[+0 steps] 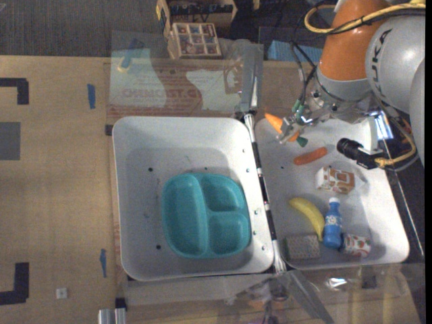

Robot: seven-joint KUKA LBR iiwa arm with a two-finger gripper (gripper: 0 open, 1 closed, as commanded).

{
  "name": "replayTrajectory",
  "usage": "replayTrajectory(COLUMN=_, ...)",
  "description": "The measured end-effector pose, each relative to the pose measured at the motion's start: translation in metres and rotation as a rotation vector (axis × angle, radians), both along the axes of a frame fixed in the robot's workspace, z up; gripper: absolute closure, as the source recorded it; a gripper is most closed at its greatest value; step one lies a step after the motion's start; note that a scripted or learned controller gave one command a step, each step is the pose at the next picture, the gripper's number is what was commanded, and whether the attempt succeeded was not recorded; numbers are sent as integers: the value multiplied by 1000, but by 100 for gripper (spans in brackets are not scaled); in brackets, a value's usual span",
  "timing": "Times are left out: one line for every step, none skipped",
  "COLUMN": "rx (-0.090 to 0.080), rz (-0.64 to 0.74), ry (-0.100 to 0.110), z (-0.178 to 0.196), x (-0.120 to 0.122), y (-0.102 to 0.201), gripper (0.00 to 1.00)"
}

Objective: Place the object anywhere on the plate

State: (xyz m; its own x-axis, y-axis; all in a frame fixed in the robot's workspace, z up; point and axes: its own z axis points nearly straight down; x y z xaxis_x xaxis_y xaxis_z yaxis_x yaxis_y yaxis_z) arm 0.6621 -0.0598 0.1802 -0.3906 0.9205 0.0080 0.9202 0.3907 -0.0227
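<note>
While the grey arm [395, 52] with its glossy orange band reaches in from the right, its gripper [295, 128] hangs over the far left corner of the right bin [398, 238]. Fingers appear to close on a small orange, carrot-shaped object [273, 121] with a tapered end; a dark green bit shows just below the fingertips. The grip looks narrow, though the metal parts there are small and somewhat blurred.

Left bin [128, 181]: shallow white plastic, rounded corners, smooth walls with a few small dark holes. It holds a teal plate [202, 214], moulded plastic with rounded corners, divided into one long compartment on the left and two smaller ones on the right. The carrot-shaped object is well apart from the plate, across the wall between the bins.

Right bin contents, lying loose:
- red-orange sausage-shaped piece [310, 156], smooth, near the gripper;
- small white and brown carton [336, 179], boxy, printed;
- yellow banana [307, 213], curved, matte;
- blue bottle [331, 223] with white cap, lying just beside the banana;
- grey sponge-like block [302, 246], rough, rectangular;
- small can [356, 244] with red and white label, on its side, touching the bottle's base.

Bench surface [54, 181] is pale brown board with strips of blue tape [91, 96].
</note>
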Motion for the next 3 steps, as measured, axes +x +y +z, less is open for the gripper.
replayTrajectory(rx=1, rz=-55, ry=-24, z=5, x=-40, y=63, gripper=100)
replayTrajectory(rx=1, rz=-54, ry=-23, z=4, x=-107, y=106, gripper=100)
replayTrajectory(rx=1, rz=-119, ry=-28, z=-39, x=-121, y=129, gripper=100)
